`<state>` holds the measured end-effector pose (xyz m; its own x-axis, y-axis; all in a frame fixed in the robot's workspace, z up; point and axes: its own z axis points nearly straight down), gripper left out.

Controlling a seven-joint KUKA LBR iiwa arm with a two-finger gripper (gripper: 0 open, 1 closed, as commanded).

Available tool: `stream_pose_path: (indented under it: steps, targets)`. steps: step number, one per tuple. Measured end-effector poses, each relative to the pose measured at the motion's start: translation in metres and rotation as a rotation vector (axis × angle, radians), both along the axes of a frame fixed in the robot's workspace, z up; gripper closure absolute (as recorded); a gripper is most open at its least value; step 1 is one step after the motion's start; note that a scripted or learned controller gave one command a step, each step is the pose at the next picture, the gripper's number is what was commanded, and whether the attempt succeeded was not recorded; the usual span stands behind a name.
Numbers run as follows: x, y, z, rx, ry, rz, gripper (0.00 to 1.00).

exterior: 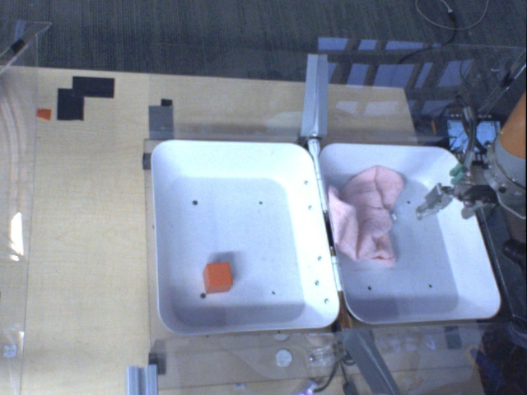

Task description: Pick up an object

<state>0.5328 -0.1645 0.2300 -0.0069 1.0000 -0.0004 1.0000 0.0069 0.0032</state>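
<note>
Gripper (439, 199) is seen over the right bin (461, 303), just beside the pink cloth (370, 220); fingers look spread, probably nothing held.

Two white bins (165, 220), one orange block (218, 277), one pink cloth (368, 212).

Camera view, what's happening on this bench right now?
A robot arm reaches in from the right over the right bin. Its gripper hangs just right of a crumpled pink cloth lying in that bin against the divider side, with nothing visibly between the fingers. An orange block sits in the left bin, untouched. Nothing has been picked up yet; the cloth looks like the likely target.
</note>
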Motion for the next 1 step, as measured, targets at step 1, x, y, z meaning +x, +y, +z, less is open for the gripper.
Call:
stream_pose_path:
  steps: [1]
  targets:
    - [0.1083,-0.0062,-0.1348,-0.002,-0.004,0.145,0.0]
